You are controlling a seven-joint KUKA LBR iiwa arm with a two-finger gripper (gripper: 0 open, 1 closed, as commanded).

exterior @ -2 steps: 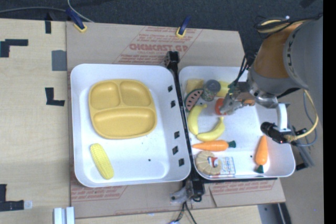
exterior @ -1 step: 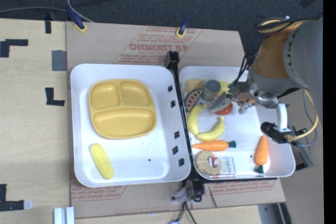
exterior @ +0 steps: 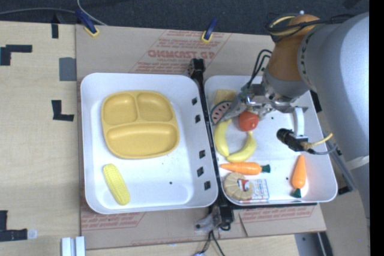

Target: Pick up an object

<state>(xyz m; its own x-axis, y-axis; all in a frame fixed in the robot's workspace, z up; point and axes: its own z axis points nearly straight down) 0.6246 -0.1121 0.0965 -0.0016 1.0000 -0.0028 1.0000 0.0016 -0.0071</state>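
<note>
In the right bin (exterior: 327,186), the gripper (exterior: 251,110) sits just above a red tomato (exterior: 248,122), round, so without a long axis; whether its fingers are spread or closed cannot be told. A banana (exterior: 231,144) curves at the tomato's seven o'clock.

A small round red tomato (exterior: 248,122) sits in the right bin, directly beneath the claw (exterior: 254,106), touching the upper end of a curved yellow banana (exterior: 231,144); whether it is gripped is indeterminate.
</note>
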